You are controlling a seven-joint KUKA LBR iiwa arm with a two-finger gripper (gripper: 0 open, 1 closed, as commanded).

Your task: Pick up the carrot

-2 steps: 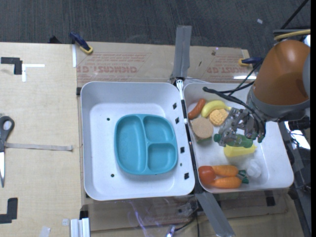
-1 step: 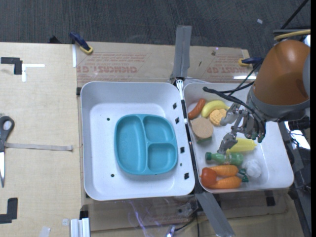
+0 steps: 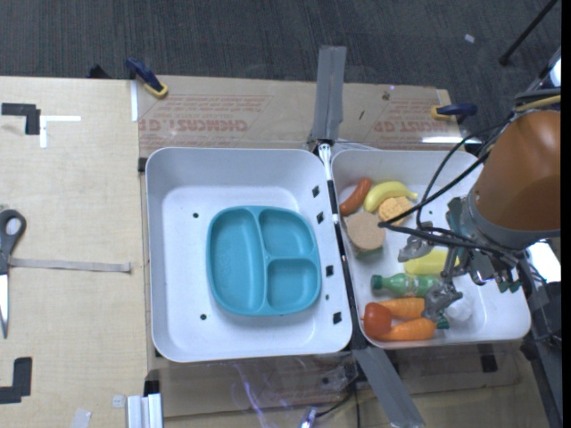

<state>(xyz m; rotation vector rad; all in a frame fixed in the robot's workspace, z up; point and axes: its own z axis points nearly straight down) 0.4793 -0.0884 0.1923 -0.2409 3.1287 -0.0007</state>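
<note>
We counted two white bins [image 3: 169,239], one teal plate [image 3: 264,260], two carrots [image 3: 415,330], one banana [image 3: 390,192] and one green bottle [image 3: 403,283].

Dark carpet floor [image 3: 223,16]; light wooden bench [image 3: 67,239] below.

The gripper [image 3: 440,303] hangs low in the right bin [image 3: 508,326], just above the carrot [image 3: 412,330] (near that bin's front wall), beside a green bottle [image 3: 403,283].
</note>
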